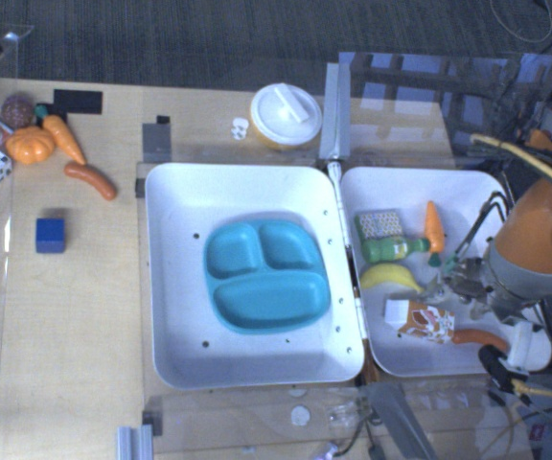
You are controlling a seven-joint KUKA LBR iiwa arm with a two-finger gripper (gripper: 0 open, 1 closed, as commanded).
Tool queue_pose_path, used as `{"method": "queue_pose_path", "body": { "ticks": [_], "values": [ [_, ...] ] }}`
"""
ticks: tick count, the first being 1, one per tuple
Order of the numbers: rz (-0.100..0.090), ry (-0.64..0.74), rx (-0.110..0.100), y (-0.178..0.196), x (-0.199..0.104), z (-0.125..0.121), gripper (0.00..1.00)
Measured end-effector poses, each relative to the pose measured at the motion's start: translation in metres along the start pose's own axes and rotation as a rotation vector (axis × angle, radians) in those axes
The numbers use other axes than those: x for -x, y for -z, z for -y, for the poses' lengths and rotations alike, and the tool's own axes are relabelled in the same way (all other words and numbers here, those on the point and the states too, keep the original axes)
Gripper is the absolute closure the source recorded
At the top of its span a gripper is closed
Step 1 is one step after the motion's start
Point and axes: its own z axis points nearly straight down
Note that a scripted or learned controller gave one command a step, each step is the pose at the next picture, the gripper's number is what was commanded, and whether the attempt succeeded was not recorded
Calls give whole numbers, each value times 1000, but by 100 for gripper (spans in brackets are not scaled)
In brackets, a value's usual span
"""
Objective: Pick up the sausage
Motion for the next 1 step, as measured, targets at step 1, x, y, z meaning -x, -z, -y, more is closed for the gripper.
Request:
{"method": "queue_pose_path", "body": {
  "ticks": [1],
  "values": [
    [0, -11, -11, 5, 43, -9, 0]
  ]
}}
